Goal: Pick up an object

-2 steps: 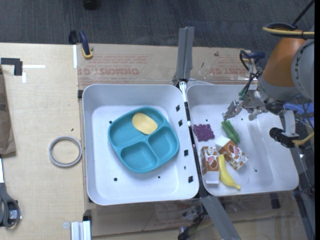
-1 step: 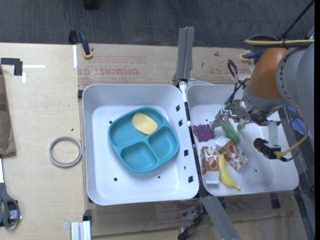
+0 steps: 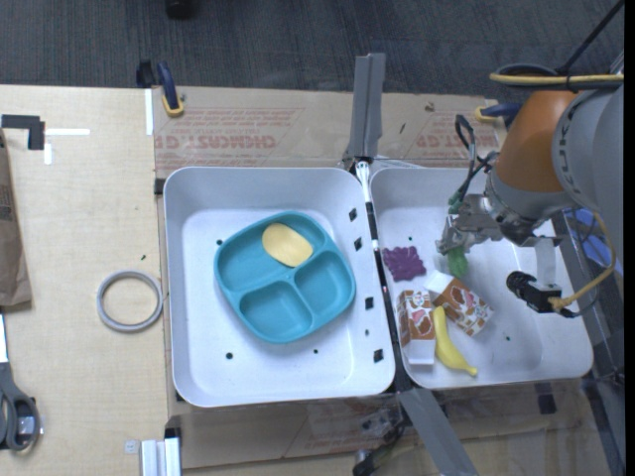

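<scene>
Bench, two white bins (image 3: 184, 296) | gripper (image 3: 455, 249) low in right bin, something green at its tip, grip unclear | grapes (image 3: 404, 262), banana (image 3: 448, 343), cartons (image 3: 462, 306) clustered nearby, likely targets.

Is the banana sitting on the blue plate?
No, the banana lies in the right bin, while the blue plate in the left bin holds a yellow thing.
</scene>
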Tool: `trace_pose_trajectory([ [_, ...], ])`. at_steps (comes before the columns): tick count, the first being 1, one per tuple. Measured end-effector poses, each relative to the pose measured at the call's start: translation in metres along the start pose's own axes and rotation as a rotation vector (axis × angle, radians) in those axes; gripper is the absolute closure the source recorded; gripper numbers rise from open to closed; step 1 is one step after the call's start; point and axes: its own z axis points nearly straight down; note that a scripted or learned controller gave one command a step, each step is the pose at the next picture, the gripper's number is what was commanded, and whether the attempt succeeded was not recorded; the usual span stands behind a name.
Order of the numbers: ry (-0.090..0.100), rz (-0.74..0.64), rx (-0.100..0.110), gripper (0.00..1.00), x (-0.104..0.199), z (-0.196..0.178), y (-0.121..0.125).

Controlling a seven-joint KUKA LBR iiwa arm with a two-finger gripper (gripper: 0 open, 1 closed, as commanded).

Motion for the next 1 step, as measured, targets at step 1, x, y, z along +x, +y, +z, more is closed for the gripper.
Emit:
trace_pose_trajectory([
  [1,-0.001,-0.129,-0.002,1.00,-0.0032,0.0089,0.0129],
])
